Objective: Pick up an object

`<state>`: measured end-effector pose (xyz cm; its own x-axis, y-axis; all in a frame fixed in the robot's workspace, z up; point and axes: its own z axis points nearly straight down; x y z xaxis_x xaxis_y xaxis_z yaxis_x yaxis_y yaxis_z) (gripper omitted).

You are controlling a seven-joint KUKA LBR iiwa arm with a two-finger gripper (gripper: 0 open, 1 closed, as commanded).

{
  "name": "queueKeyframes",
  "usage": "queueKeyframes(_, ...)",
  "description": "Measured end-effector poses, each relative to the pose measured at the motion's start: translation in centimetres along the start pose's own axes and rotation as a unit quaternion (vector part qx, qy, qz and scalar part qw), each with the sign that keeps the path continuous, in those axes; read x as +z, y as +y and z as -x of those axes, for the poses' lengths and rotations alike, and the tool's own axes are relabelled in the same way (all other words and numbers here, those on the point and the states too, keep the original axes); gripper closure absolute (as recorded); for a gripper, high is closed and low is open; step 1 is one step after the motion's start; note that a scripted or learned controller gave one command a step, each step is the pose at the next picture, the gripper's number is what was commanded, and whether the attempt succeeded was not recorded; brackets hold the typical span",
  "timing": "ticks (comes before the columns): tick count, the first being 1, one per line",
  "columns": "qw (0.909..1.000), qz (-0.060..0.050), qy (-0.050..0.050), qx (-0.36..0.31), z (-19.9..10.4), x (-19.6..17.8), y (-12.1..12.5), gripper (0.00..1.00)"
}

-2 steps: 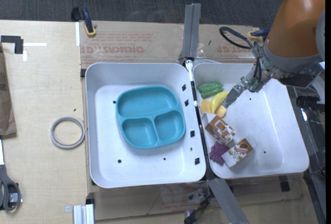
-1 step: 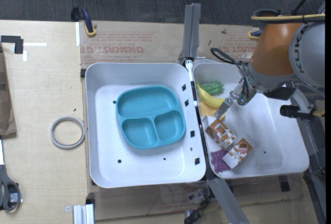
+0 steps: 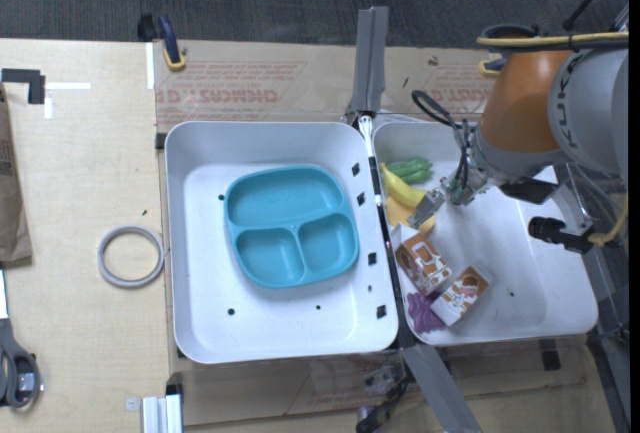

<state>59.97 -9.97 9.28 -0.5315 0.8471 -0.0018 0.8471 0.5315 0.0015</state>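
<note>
Tool (image 3: 432, 204) hangs low in the right bin (image 3: 560, 311), its tip apparently touching a smooth yellow banana (image 3: 399, 191) lying diagonally from upper left to lower right; finger spread cannot be told.

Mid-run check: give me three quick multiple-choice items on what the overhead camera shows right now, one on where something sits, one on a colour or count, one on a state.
1. Where is the divided tray?
A. In the left bin
B. In the right bin
C. On the bench outside the bins

2. How many compartments does the tray have?
A. Two
B. Three
C. Five

3. How does the tray lie?
A. Flipped upside down
B. Leaning against a bin wall
C. Flat, open side up

Answers:
1. A: the blue tray sits inside the left bin, while the banana, green item and snack packets lie in the right bin, where the gripper hangs beside the banana.
2. B: one wide section above two smaller ones.
3. C: its hollows face the camera.
</note>
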Motion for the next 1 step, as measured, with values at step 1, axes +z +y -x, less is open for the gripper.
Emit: queueKeyframes(1,0.9953,0.000,0.000,-0.097,3.33,0.06,4.96,0.00)
